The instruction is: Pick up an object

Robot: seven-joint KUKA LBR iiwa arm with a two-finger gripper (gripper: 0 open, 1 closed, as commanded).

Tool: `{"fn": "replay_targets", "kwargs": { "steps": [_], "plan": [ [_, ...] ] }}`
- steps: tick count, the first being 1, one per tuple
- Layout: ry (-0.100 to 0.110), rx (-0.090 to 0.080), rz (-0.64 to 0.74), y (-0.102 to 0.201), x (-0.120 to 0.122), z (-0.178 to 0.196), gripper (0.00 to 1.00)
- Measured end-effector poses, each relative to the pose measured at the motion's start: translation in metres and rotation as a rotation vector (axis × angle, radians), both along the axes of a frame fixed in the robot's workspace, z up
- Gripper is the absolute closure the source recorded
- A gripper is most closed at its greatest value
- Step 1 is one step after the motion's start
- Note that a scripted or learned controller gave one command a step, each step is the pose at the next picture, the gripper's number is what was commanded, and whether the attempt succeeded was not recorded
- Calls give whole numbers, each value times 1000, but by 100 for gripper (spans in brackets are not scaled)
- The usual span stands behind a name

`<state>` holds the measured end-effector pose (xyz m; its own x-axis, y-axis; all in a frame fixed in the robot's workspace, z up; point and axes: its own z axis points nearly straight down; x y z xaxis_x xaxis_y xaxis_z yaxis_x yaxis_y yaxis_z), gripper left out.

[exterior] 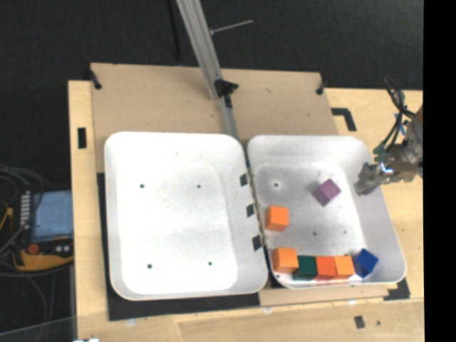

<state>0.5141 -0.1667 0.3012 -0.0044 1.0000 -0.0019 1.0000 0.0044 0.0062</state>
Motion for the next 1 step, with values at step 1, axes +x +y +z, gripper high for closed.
{"fn": "replay_targets", "kwargs": {
  "steps": [1],
  "plan": [
    [2,1,3,53,10,2,100]
  ]
}}
